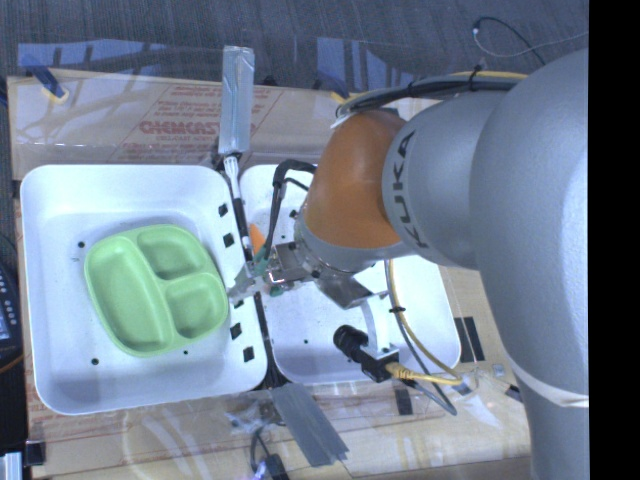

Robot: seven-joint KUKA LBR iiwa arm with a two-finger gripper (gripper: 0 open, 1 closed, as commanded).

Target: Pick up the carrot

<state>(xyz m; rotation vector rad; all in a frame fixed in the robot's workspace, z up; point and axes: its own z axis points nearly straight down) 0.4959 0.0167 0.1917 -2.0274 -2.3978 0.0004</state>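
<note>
A: What surrounds you?

B: A pale wooden worktop (150, 133) on grey carpet (300, 8), bearing two shallow white bins. The left white bin (50, 268) holds a green three-compartment plastic tray (155, 290).

A: And the carrot?

B: The small orange carrot (257, 237) lies by the right white bin's (430, 308) left wall, beside my hand (268, 276). Whether its fingers are apart, I cannot tell.

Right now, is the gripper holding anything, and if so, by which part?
It cannot be told. The gripper is low in the right bin, beside the carrot, with the arm hiding its grip.
</note>
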